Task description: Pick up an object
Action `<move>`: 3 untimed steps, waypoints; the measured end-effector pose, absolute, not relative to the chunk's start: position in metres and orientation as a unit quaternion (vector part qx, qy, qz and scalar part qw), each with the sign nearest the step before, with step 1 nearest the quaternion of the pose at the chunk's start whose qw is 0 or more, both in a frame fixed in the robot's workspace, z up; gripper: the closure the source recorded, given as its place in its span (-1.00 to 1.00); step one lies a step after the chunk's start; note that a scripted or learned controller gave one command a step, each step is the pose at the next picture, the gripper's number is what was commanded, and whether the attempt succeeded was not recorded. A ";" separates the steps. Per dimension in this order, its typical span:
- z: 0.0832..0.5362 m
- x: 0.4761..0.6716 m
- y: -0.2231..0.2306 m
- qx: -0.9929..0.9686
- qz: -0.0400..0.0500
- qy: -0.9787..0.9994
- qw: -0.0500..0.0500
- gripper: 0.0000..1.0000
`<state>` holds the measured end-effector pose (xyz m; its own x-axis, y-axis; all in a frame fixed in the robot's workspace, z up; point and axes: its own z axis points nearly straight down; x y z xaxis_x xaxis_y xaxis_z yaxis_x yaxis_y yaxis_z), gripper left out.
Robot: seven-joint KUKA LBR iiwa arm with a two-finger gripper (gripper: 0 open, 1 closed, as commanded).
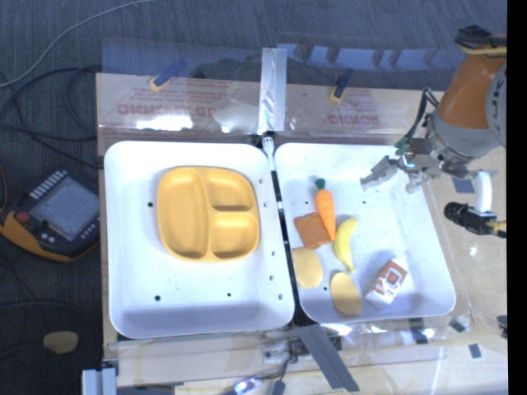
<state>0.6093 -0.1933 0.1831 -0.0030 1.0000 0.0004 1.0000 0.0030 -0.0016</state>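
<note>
Nearest the camera, at the right bin's [428,220] front edge: a small carton [387,280], tan oval piece [346,293], and another tan round [308,267]. Behind them banana [344,241], brown block [311,230], carrot [326,208]. Carrot's long axis runs front-to-back, green top away from camera. Tool [395,171] sits above the bin's far right area, fingers spread wide, nothing between them. All items lie left of and nearer the camera than the tool; carrot is closest. Yellow tray [208,212] in the left bin [123,245].
</note>
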 end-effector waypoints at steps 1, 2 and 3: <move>0.089 0.612 -0.142 -0.625 -0.001 -0.781 -0.004 -1.00; 0.089 0.607 -0.155 -0.530 -0.001 -0.848 -0.004 -1.00; 0.089 0.548 -0.147 -0.573 -0.002 -0.820 -0.006 -1.00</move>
<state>0.5483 -0.1473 0.0892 -0.3441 0.9389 -0.0076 0.9389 0.3441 0.0097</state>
